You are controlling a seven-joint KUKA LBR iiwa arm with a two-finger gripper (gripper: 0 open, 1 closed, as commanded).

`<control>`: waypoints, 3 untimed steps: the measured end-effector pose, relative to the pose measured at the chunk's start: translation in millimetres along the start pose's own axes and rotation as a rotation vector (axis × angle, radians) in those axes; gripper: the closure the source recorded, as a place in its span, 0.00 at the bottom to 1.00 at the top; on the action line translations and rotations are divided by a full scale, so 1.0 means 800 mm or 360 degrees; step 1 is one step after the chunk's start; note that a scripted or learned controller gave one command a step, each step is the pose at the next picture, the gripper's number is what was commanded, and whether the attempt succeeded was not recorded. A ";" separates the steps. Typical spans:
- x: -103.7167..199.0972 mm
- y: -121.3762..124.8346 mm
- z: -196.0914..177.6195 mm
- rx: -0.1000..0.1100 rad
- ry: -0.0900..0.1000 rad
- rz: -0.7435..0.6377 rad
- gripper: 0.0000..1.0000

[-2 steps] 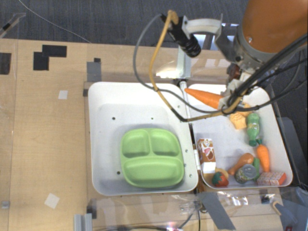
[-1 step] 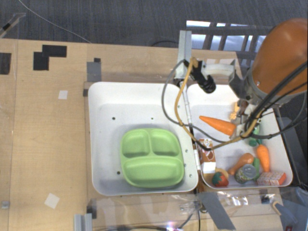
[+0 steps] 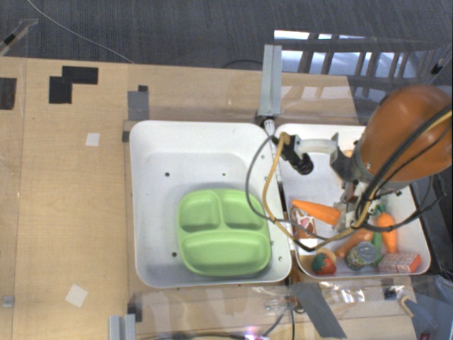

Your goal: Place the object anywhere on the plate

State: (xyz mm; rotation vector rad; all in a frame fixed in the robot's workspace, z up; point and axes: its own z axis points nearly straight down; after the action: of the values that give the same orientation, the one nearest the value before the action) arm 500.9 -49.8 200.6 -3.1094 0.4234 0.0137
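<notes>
While my arm hangs over the right bin [image 3: 417, 225], gripper [image 3: 350, 214] low by an orange carrot [image 3: 316, 211], its grasp I cannot tell, green plate [image 3: 223, 232] in the left bin [image 3: 152, 190].

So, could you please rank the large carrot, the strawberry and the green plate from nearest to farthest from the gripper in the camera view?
1. Large carrot: in the right bin, just left of the gripper.
2. Strawberry: at the right bin's near edge, below and left of the gripper.
3. Green plate: in the left bin, well off to the left.
</notes>
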 end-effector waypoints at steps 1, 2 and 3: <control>-0.020 -0.060 0.021 0.0003 0.0016 -0.0122 1.00; -0.042 -0.127 0.021 0.0003 0.0016 -0.0088 1.00; -0.050 -0.217 -0.112 0.0008 0.0031 -0.0122 1.00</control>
State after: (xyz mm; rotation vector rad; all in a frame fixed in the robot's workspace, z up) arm 509.7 127.4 290.6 -3.1203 0.3033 -0.0174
